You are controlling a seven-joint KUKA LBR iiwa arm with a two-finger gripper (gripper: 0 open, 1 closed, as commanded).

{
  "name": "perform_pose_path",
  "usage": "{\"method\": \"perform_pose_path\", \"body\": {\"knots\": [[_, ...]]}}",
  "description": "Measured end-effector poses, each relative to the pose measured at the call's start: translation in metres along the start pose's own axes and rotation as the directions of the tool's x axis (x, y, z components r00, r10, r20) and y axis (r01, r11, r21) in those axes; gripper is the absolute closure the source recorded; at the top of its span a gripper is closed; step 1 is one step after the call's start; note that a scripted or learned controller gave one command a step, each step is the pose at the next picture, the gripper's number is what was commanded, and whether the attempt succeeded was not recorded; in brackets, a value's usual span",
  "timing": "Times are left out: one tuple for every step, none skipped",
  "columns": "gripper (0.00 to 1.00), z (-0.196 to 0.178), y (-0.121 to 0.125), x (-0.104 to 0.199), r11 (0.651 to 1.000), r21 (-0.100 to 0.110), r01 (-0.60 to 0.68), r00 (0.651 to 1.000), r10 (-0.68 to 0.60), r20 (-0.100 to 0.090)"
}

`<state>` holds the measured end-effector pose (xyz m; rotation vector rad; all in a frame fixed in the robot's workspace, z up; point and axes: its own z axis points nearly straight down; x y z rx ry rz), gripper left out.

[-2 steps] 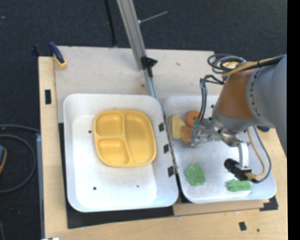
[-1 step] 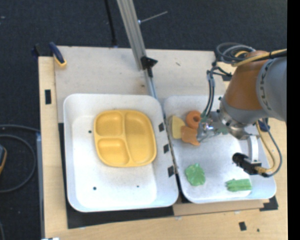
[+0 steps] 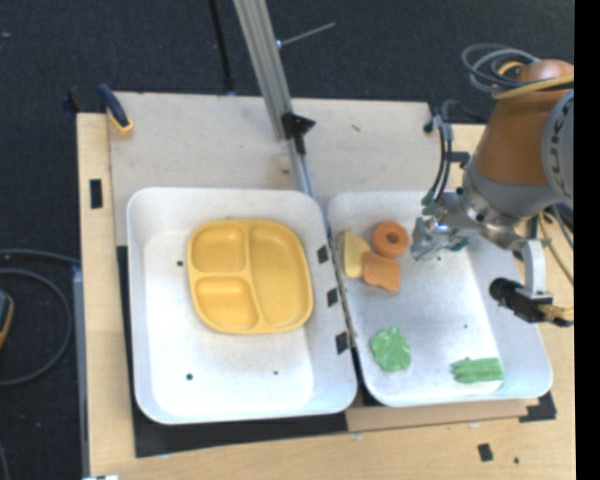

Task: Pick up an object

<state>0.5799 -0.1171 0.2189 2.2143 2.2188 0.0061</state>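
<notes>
Metal two-finger gripper (image 3: pixel 430 240) low over right white bin (image 3: pixel 510 368), just beside orange ring-shaped toy (image 3: pixel 389 238); finger state unclear.

Orange ring (image 3: pixel 389 238), orange chunk (image 3: pixel 382 273), pale yellow piece (image 3: pixel 353 255) clustered together; green leaf-like item (image 3: pixel 390 349) and green block (image 3: pixel 477 370), probably flat, lower down.

You're looking at a grey arm (image 3: pixel 555 148) with a broad orange band (image 3: pixel 520 133); dark cables (image 3: pixel 442 173) run down beside its metallic wrist (image 3: pixel 480 218).
</notes>
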Motion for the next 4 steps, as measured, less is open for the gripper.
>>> {"method": "perform_pose_path", "body": {"knots": [[1.00, -0.057, 0.002, 0.009, 1.000, 0.000, 0.002, 1.000, -0.002, 0.000], [1.00, -0.045, -0.015, 0.056, 1.000, 0.007, 0.004, 1.000, -0.004, -0.002], [1.00, -0.033, -0.029, 0.108, 1.000, 0.008, 0.005, 1.000, -0.005, -0.003], [1.00, -0.020, -0.034, 0.160, 1.000, 0.008, 0.005, 1.000, -0.005, -0.003]]}}
